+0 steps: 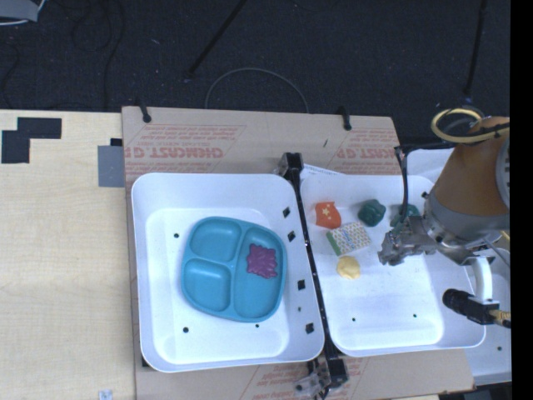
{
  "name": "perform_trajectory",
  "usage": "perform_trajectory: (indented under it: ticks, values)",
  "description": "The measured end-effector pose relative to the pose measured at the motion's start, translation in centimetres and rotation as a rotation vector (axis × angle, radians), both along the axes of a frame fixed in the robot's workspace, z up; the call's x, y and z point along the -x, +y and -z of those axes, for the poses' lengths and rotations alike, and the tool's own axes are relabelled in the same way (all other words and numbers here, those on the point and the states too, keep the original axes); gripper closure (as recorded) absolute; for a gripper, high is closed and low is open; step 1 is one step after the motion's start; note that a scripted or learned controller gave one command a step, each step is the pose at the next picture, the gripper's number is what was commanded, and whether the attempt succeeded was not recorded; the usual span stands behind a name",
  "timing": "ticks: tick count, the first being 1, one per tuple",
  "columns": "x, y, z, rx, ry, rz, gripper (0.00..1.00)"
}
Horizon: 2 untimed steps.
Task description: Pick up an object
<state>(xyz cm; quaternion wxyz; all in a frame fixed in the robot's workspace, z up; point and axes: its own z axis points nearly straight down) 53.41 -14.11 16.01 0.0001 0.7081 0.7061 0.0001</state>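
On the bench, the left bin (pixel 158 223) holds one blue divided tray (pixel 208 273) with one purple piece (pixel 262 261) in its right compartment. In the right bin (pixel 391 332) lie one orange block (pixel 327 215), one patterned block (pixel 348 238), one yellow lump (pixel 348 267) and one teal piece (pixel 371 212). The gripper (pixel 396 248) hangs low just right of these; the yellow lump lies nearest, left of it and slightly nearer the camera. Whether its jaws are spread or closed is not clear.
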Motion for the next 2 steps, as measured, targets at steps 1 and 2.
perform_trajectory:
  ticks: [1, 2]
  values:
    - [0.2, 0.5, -4.4, 0.000, 0.000, -0.003, 1.00]
    - [0.1, 0.4, -9.6, 0.001, -0.003, -0.004, 1.00]
